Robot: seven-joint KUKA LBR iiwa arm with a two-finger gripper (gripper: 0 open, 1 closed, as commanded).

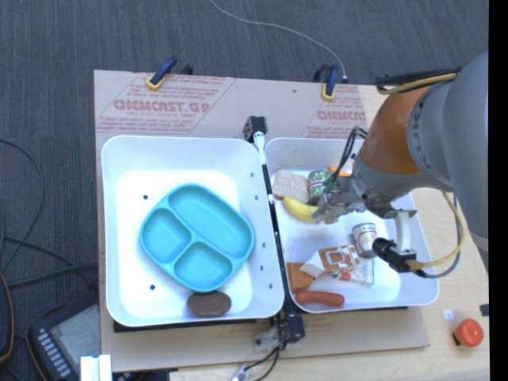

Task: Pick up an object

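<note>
From the camera above, the gripper (329,210) sits low in the right bin (413,292), at the end of the grey and orange arm (405,145). Whether it has hold of anything I cannot tell — the wrist hides that part.

Just beside the tool on its left lies a banana (298,208), seemingly touching it, with a pale round cracker (290,184) beyond and a green packet (319,182) just behind. Below the tool are a small can (364,236), a printed card (345,263), an orange wedge (298,276) and a sausage (321,298). The left bin (119,157), well apart, has a blue divided plate (197,236) and a brown patty (209,303).

The likely target is the banana. The risk is crowding — a closing tool could nudge the curved fruit sideways, or pinch the packet with it.
</note>
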